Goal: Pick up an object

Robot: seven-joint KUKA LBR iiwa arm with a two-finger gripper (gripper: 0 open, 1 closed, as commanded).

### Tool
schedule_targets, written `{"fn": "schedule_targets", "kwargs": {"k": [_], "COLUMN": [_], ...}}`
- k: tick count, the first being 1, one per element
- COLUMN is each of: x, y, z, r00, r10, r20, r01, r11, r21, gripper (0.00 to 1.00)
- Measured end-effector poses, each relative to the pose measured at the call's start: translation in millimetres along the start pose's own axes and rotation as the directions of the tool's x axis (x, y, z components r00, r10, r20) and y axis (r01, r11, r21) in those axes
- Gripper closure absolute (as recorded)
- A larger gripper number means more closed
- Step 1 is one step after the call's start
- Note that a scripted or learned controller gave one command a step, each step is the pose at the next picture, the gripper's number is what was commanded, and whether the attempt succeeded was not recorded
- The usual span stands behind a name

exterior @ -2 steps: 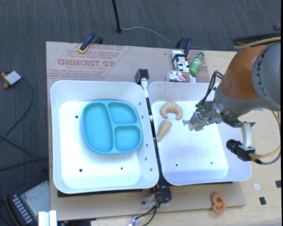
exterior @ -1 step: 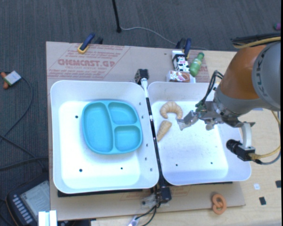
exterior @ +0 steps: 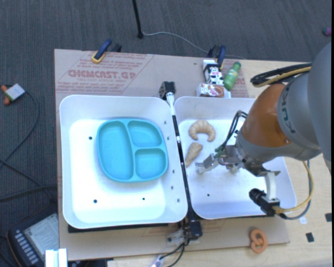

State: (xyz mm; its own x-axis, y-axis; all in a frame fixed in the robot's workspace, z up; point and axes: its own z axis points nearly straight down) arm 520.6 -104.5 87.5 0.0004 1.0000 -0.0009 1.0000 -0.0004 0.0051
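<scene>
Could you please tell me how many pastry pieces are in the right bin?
2: a curved croissant near the back, a smaller piece beside the divider. The arm may hide others.

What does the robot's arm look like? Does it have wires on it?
The arm is fat, round and grey, with a shiny orange band above the wrist. At its tip sits a small silvery metal gripper. Yes, there are wires: black and yellow cables run along the top, and a yellow one loops below.

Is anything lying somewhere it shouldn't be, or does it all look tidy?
One thing: a small orange ring lies on the cardboard outside the right bin, near its front edge. The croissant and the pale piece lie inside that bin, and the blue plate sits in the left bin.
</scene>
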Motion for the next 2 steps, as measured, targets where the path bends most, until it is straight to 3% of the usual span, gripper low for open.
{"fn": "schedule_targets", "kwargs": {"k": [1, 2], "x": [7.6, 6.3], "y": [-33.3, -32.7], "z": [-0.8, -11.2], "r00": [1.000, 1.000], "r10": [0.001, 0.003], "r20": [0.004, 0.005], "r01": [0.000, -0.003], "r11": [1.000, 1.000], "r21": [-0.008, -0.010], "gripper": [0.00, 1.00]}}
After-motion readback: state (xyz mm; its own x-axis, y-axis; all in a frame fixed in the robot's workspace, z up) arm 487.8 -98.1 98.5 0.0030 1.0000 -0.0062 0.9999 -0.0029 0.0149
